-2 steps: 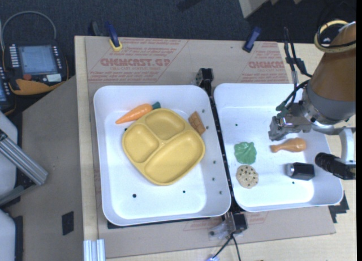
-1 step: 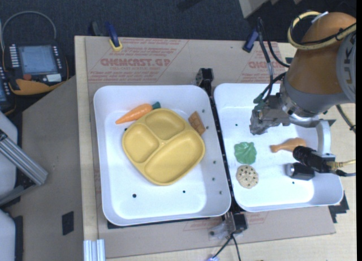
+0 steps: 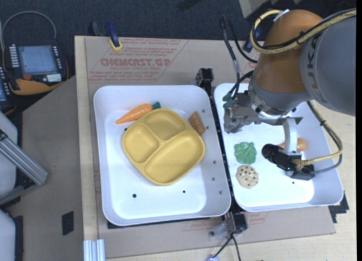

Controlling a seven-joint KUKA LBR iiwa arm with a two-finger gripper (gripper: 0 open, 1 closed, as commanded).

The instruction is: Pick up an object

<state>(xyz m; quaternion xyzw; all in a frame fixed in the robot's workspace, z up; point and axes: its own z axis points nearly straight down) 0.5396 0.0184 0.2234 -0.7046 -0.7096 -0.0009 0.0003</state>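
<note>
Overhead, the claw (image 3: 235,119) hangs above the right shallow white plastic bin (image 3: 322,192); its opening cannot be told. Below it lie a crinkled green leafy lump (image 3: 245,152) and a round speckled cookie (image 3: 247,176). Left bin: glossy yellow divided plate (image 3: 163,146), smooth orange carrot (image 3: 133,113) pointing left.

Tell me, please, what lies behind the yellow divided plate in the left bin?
Behind the yellow divided plate, against its far rim, lie a toy carrot with green top and a small brown piece. All three of its compartments look bare. Whatever is beneath the plate is covered.
</note>
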